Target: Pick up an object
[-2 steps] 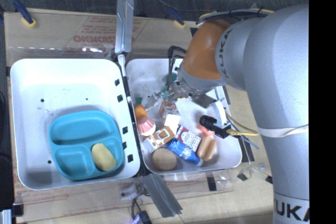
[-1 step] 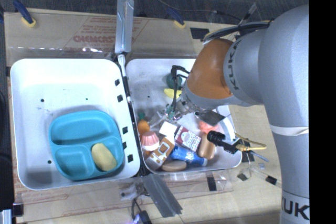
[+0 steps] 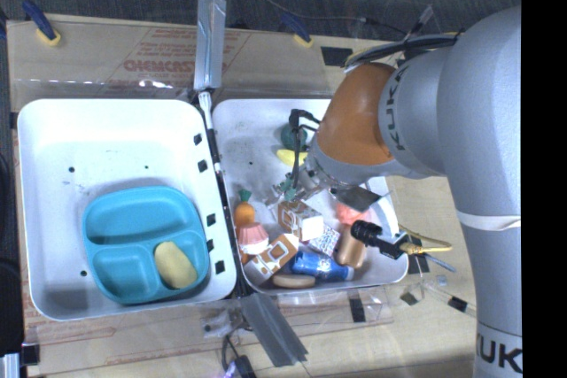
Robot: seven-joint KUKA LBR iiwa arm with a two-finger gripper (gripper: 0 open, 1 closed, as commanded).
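Note:
My gripper [image 3: 293, 185] reaches down into the middle of the right bin [image 3: 232, 130], under the arm's orange band. Its tip hangs just above a small brown patterned cube [image 3: 291, 214] in a pile of small things. Around the cube lie a white and blue checkered piece [image 3: 322, 237], a brown and white box [image 3: 281, 252], a blue packet [image 3: 314, 265] and a pink item [image 3: 252, 235]. A yellow piece [image 3: 287, 157] and a dark green one [image 3: 290, 136] lie just behind the gripper. I see nothing between its fingers.
The left bin [image 3: 53, 128] holds a blue divided tray [image 3: 142, 239] with a yellowish potato-like lump [image 3: 175, 264] in its front right compartment. An orange ball [image 3: 244, 213], a tan cylinder [image 3: 351, 251], a brown sausage shape [image 3: 293, 281] and a pink-red thing [image 3: 350, 213] crowd the right bin's front.

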